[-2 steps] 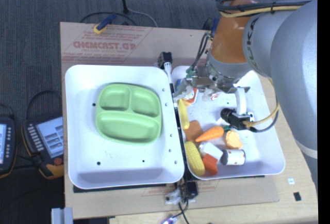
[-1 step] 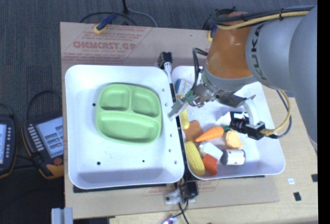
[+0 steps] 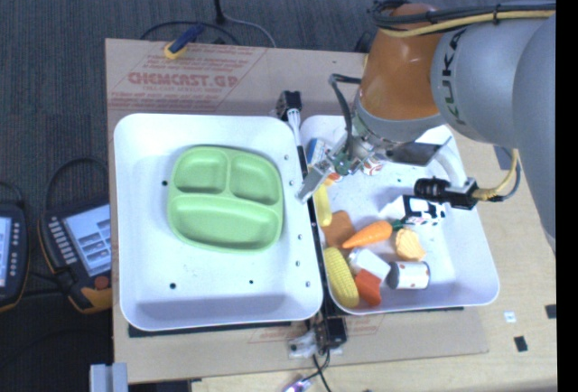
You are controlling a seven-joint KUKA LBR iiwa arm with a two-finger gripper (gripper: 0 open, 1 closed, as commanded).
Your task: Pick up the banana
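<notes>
The banana is a narrow yellow piece lying along the left wall of the right bin, partly hidden by the gripper. My gripper hangs low over the divider between the two bins, right above the banana's upper end. The view does not show whether it touches the banana. The grey arm with its orange band reaches in from the upper right.
A green sectioned plate lies in the left bin. In the right bin, just below the banana, sit a brown piece, a carrot, a corn cob, a red piece, a yellow fruit and a white can.
</notes>
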